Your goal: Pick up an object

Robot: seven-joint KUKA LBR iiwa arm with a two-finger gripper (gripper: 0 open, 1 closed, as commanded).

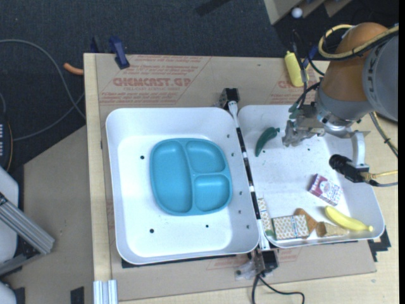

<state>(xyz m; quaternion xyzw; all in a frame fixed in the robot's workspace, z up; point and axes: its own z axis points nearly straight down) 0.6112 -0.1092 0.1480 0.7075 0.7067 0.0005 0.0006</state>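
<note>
Leftmost, the left bin point(123, 170) holds a blue divided plate point(190, 175) and nothing else that could be lifted. Printed in red on the bench point(158, 81) behind it is lettering that seems to read "CHEMCAST GP"; the smaller lines beneath are too fine to read. Moving right, the right bin point(278, 189) holds the loose things: a green pepper point(266, 139) near its back left corner, a patterned packet point(290, 227) and a brown scrap point(310, 220) along the front edge, a small purple-and-white carton point(325, 189) whose label is illegible, and a banana point(347, 221) at the front right. The gripper point(296, 135) hangs low just beside the pepper, to its right. How wide the fingers stand cannot be made out, and nothing shows between them. Judging by this, no object is yet lifted; the grasp and the raise both remain, with the pepper the likeliest target.
</note>
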